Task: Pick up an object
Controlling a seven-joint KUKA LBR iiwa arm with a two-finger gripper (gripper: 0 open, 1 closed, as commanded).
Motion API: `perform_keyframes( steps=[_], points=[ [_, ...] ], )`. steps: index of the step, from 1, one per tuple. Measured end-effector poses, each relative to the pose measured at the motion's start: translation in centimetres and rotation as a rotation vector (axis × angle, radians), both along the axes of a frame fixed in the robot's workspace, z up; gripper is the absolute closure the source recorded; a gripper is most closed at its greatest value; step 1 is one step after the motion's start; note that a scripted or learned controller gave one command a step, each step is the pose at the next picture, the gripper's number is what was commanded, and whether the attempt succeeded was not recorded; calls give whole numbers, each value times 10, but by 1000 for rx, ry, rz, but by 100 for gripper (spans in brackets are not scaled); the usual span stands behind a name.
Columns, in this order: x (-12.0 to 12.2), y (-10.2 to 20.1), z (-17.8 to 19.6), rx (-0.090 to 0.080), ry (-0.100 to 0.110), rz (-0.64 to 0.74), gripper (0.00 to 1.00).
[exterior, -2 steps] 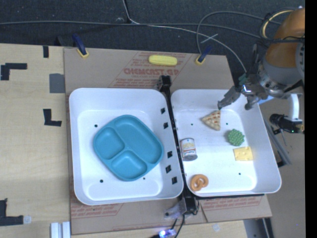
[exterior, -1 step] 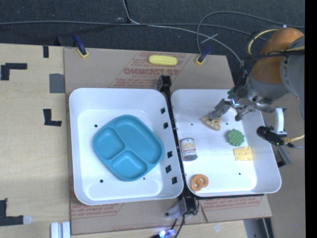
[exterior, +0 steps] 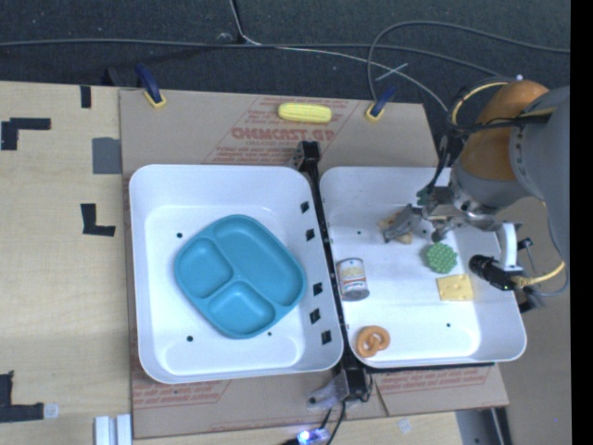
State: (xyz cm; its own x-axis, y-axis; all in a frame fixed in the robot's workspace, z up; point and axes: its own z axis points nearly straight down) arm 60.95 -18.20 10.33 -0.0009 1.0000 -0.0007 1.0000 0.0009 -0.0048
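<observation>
My gripper (exterior: 400, 224) sits low over the upper middle of the right bin (exterior: 500, 341), and the grey arm reaches in from the right. Nothing shows in its grasp. A green knobbly ball (exterior: 441, 257) lies just to the gripper's lower right. A yellow cheese-like slab (exterior: 454, 288) rests below the ball. A small tin can (exterior: 352, 278) lies near the bin's left wall, below and left of the gripper. An orange pretzel (exterior: 372, 340) lies near the front edge.
The left bin (exterior: 148, 341) holds a blue divided plate (exterior: 239, 274). A yellow oblong object (exterior: 304, 112) lies on the cardboard behind the bins. A black divider clamp (exterior: 320, 239) runs between the bins. Cables loop above the right bin.
</observation>
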Motion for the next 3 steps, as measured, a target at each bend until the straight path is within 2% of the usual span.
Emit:
perform_keyframes(
  steps=[1,2,3],
  points=[
    [0,1,-19,-1,-4,1,0],
    [2,0,-6,-4,-9,2,100],
    [4,6,56,0,-10,1,100]
  ],
)
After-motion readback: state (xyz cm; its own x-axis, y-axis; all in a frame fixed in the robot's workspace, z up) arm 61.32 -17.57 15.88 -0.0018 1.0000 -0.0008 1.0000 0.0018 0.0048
